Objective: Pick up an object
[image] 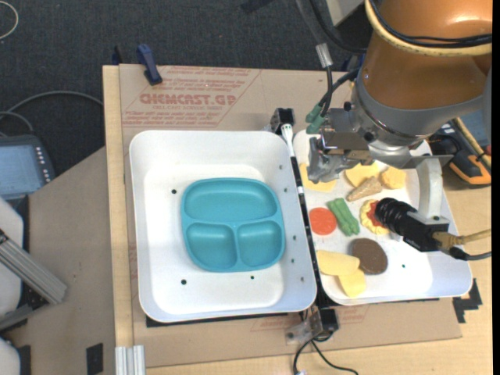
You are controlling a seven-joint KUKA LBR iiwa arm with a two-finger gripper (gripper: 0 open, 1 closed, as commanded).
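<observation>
Cardboard bench bearing two bins, gripper hovering over toy food in right bin, grip indiscernible, teal divided plate lying in left bin.

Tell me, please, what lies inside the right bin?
A red disc, a green pod, a brown oval and yellow pieces; the arm covers the bin's far end.

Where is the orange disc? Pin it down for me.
In the camera view, the orange disc lies in the right bin, close to its left wall and just left of the green piece.
</observation>
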